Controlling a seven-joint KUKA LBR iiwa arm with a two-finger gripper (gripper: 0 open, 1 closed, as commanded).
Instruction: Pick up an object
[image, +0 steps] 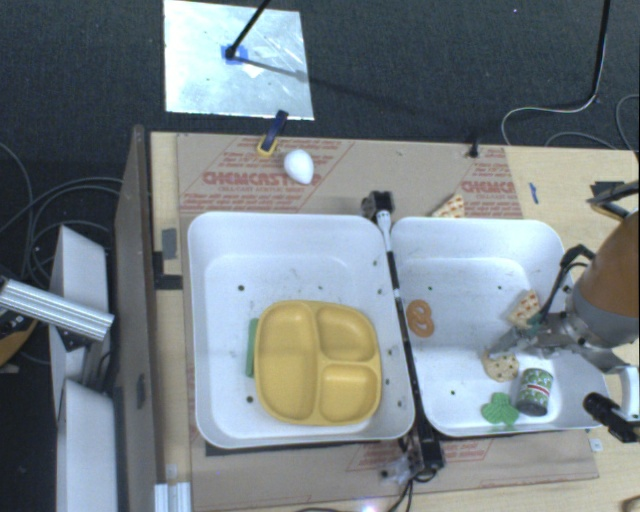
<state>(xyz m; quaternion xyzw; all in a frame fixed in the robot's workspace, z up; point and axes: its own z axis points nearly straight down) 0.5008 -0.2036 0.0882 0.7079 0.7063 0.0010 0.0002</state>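
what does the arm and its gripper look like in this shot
The arm comes in at the right edge: an orange-brown rounded band sits above a grey wrist section. A thin dark cable loops along its left side. The gripper is grey metal, narrowing to slim fingers, and too blurred for finer detail. No markings or labels can be made out on either part.

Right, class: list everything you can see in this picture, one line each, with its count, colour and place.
Bins: two, white, side by side on the bench.
Divided plate: one, yellow, left bin.
Green strip: one, green, beside the plate's left edge.
Pretzel: one, orange, right bin near the divider.
Crackers: two, tan, right bin.
Small can: one, green label, right bin's front.
Green toy: one, green, beside the can.
Egg-shaped ball: one, white, behind the left bin.
Arm: one, grey and orange, over the right bin.
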